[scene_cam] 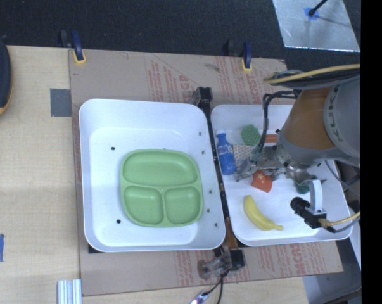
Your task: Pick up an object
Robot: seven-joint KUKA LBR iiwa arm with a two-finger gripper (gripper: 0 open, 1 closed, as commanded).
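So from the overhead camera we see the gripper (259,168) low in the right bin (282,234), right by an orange block (261,182); we can't tell its grip. Banana (260,215) sits just below, blue bottle (225,154) left.

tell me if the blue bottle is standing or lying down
Lying down: the blue bottle rests lengthwise on the right bin's floor, along its left wall.

In the right bin (241,233), a yellow banana (260,215) is laid flat near the front, a small red-orange block (261,182) behind it, a blue bottle (225,154) along the left wall, and a green piece (250,133) further back.
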